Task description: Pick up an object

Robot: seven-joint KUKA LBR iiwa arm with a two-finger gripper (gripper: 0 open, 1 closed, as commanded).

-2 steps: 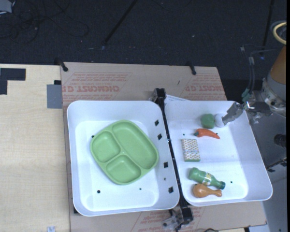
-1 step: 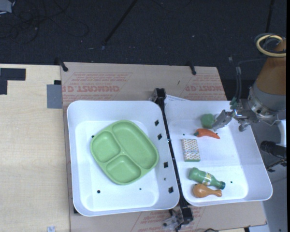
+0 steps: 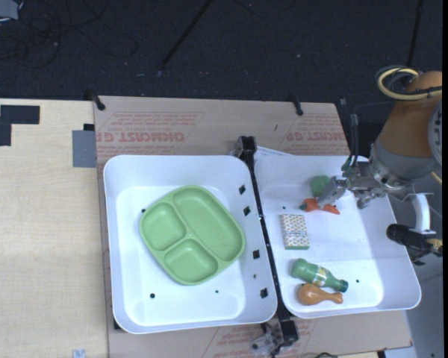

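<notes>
In the right bin (image 3: 367,253) lie several small objects. An orange toy carrot (image 3: 316,205) with a green top (image 3: 319,183) rests near the far side. A small patterned box (image 3: 294,230) sits in the middle. A green bottle (image 3: 319,274) and an orange-brown drumstick-shaped toy (image 3: 318,296) lie by the near edge. My gripper (image 3: 342,189) hangs low over the far part of this bin, right beside the carrot's right end. I see nothing held in it.
The left bin (image 3: 123,289) holds a green divided plate (image 3: 191,233). A black divider (image 3: 255,222) runs between the bins. The grey arm with its orange band (image 3: 407,125) and a black cable part (image 3: 411,236) overhang the right bin's right side.
</notes>
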